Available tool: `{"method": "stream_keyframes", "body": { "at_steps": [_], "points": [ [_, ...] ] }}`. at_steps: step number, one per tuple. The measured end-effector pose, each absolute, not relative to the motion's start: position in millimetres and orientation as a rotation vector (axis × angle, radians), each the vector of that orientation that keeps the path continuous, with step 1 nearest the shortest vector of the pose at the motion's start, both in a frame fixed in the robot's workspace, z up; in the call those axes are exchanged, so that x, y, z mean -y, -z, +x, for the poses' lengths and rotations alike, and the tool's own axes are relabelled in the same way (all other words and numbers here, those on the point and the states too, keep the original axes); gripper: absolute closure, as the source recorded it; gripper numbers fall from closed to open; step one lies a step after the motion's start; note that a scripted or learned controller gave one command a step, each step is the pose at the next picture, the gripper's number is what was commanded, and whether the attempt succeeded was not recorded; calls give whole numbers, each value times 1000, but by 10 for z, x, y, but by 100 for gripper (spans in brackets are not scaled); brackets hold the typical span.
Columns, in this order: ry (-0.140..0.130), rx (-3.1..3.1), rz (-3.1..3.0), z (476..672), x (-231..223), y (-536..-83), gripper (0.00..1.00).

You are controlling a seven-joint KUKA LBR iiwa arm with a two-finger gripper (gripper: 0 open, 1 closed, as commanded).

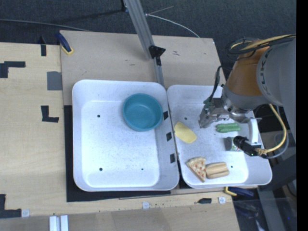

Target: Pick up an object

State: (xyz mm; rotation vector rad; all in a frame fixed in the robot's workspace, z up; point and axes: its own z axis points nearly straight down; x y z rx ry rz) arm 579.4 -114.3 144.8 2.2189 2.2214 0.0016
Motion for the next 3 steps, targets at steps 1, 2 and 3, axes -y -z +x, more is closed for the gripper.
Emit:
{"method": "stream_keyframes", "body": {
  "at_steps": [1, 2, 3],
  "points": [
    [-2, -2222, 2218, 5850, 1125, -1882, 100],
    [-3, -2222, 2218, 5850, 1090, -2308, 100],
    [-1, -2232, 2214, 5954, 447, -2316, 100]
  ]
}}
